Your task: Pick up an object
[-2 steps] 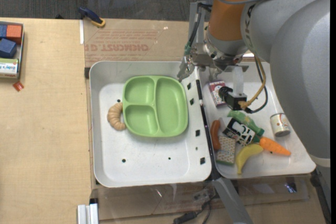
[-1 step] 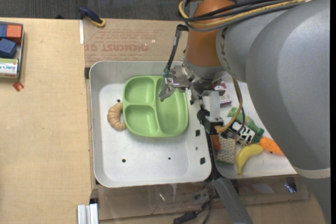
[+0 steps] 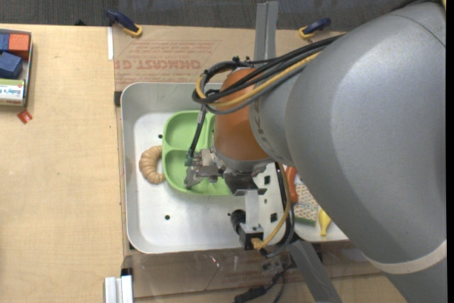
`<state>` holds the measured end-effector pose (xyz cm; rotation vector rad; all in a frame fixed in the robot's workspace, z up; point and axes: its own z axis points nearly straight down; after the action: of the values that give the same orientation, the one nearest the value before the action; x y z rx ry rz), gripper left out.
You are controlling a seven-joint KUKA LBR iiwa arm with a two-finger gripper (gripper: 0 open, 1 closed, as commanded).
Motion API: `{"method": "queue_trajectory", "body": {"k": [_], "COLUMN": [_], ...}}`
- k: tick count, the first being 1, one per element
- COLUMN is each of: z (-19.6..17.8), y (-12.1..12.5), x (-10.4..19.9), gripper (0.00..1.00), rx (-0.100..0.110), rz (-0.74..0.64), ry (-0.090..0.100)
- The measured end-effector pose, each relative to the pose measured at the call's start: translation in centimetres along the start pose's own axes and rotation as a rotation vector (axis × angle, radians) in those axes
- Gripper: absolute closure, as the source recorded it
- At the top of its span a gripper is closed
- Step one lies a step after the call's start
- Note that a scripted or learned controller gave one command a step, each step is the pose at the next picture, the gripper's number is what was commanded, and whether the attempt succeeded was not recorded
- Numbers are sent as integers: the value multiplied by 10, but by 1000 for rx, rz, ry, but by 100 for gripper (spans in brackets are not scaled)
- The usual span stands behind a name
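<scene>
On the far left of the bench, a box of red and blue blocks [image 3: 14, 67] is sitting by the edge, with a small red piece [image 3: 25, 117] lying just below it. Further in, a blue-and-yellow clamp [image 3: 124, 23] is pinning down the corner of a printed cardboard sheet [image 3: 170, 57] that runs behind the bins.

Next, the left white bin [image 3: 131, 174] is holding a tan ridged object [image 3: 151, 165], curled and lying on the bin floor against the left wall of a green divided tray [image 3: 181, 135]. I am reaching down over that tray, and my gripper [image 3: 195, 177] is hanging at its lower compartment, close to or touching the green plastic and just right of the tan object. I cannot tell whether my grip is open or closed.

My orange band [image 3: 237, 124] is looming above the tray, cables looping around it. Further right, a second clamp [image 3: 316, 26] is gripping the cardboard, and a yellow item [image 3: 323, 223] is peeking out from under my grey arm.
</scene>
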<state>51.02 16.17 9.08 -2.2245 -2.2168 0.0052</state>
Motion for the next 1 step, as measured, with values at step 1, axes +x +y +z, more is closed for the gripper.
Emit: {"method": "queue_trajectory", "body": {"k": [1], "z": [-2], "y": [-9], "x": [55], "gripper": [0], "rx": [-7], "rz": [5], "ry": [-2]}}
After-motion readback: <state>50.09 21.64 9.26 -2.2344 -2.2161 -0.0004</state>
